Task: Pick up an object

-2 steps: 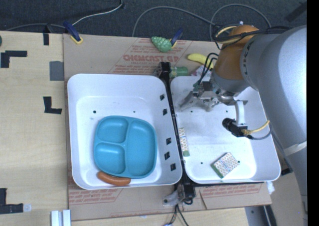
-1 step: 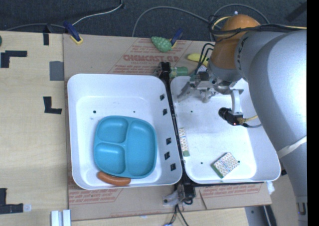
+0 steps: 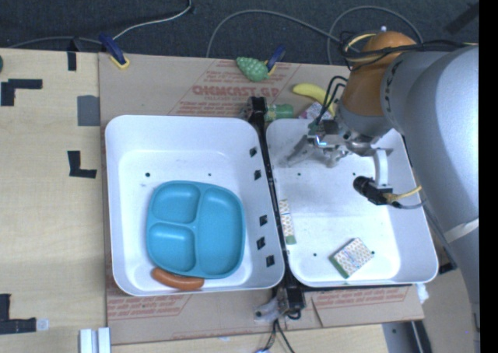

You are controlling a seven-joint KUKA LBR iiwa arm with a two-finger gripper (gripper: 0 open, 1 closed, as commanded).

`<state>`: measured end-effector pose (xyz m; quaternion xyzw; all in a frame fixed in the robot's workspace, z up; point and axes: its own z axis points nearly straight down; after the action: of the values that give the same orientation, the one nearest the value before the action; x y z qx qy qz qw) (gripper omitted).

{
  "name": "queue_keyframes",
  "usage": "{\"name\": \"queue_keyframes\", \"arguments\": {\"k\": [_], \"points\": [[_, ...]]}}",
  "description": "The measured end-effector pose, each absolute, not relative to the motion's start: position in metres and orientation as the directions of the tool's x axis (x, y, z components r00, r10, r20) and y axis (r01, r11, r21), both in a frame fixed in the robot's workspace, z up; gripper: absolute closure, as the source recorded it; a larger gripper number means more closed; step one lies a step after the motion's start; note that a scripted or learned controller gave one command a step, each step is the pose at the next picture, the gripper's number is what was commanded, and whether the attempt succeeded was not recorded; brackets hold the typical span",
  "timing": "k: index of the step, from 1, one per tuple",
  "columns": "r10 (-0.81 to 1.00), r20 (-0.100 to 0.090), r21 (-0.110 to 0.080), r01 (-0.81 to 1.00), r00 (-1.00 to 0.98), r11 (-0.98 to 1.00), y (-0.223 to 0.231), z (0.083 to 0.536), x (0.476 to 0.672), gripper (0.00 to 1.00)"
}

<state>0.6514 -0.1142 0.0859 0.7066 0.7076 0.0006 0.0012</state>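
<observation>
My gripper (image 3: 313, 159) hangs low over the back part of the right bin (image 3: 405, 262). Its fingers (image 3: 293, 158) are spread open with bare white floor between them. A small patterned box (image 3: 352, 256) lies near that bin's front edge, well apart from the gripper. In the left bin (image 3: 124, 188) rests a blue divided plate (image 3: 196, 228). An orange sausage (image 3: 177, 280) lies just in front of the plate, against its near rim.
A black divider (image 3: 264, 188) separates the two bins, with a small patterned card (image 3: 285, 224) beside it. Behind the bins, on the cardboard, lie a yellow banana (image 3: 311, 92) and a green object (image 3: 251, 68). The arm's grey body (image 3: 443, 134) covers the right side.
</observation>
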Motion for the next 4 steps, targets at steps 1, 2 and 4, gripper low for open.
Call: {"name": "queue_keyframes", "arguments": {"k": [1, 2, 4], "points": [[1.0, -0.002, 0.002, 1.0, -0.001, 0.001, -0.097, 0.086, 0.638, 0.0], [1.0, -0.001, 0.002, 1.0, -0.002, 0.002, -0.097, 0.085, 0.669, 0.0], [1.0, 0.0, 0.001, 1.0, -0.002, 0.002, -0.093, 0.086, 0.63, 0.0]]}}
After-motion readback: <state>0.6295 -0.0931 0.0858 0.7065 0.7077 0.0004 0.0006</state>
